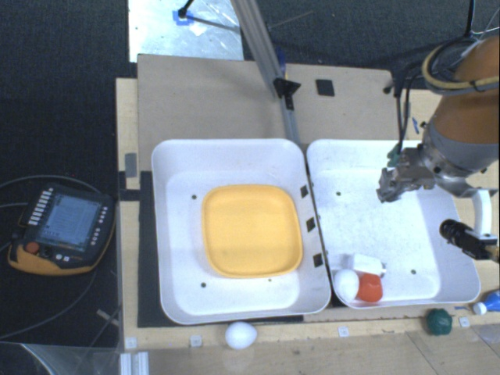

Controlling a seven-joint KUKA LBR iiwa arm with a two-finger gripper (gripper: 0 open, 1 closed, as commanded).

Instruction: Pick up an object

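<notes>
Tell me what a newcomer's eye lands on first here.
First, the big yellow plate filling the middle of the left bin. Next, the grey-and-orange arm reaching in from the right, its pincer above the right bin. Then the small cluster in that bin's near left corner: a white ball beside an orange one.
</notes>
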